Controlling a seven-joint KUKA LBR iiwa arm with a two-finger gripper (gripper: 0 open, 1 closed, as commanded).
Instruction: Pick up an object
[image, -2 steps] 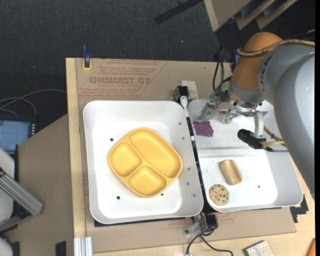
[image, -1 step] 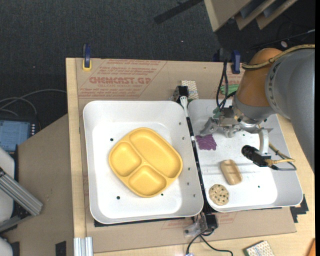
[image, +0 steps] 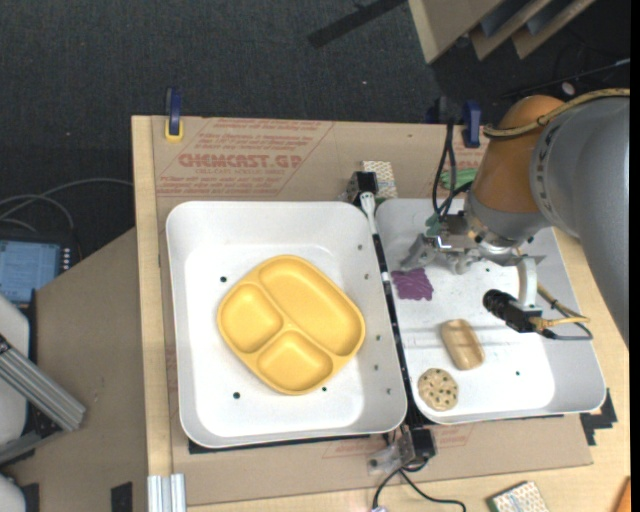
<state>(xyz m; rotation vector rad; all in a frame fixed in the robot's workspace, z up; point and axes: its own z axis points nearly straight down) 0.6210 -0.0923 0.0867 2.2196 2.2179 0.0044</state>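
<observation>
The gripper (image: 447, 250) hung over the far part of the right bin (image: 565, 375), and its state (open or closed) could not be told. Just beside it, toward the divider, lay a purple object (image: 412, 285). A tan roll (image: 462, 343) and a cookie (image: 437, 388) lay nearer the front rim. A yellow divided plate (image: 290, 322) sat in the left bin (image: 190, 330).

Right bin (image: 545, 388): far corner covered by the arm (image: 590, 170).
Arm: cut off at the right edge.
Purple object (image: 412, 284): too blurred to name.
Blue box (image: 28, 270): cut off at the left edge.
</observation>
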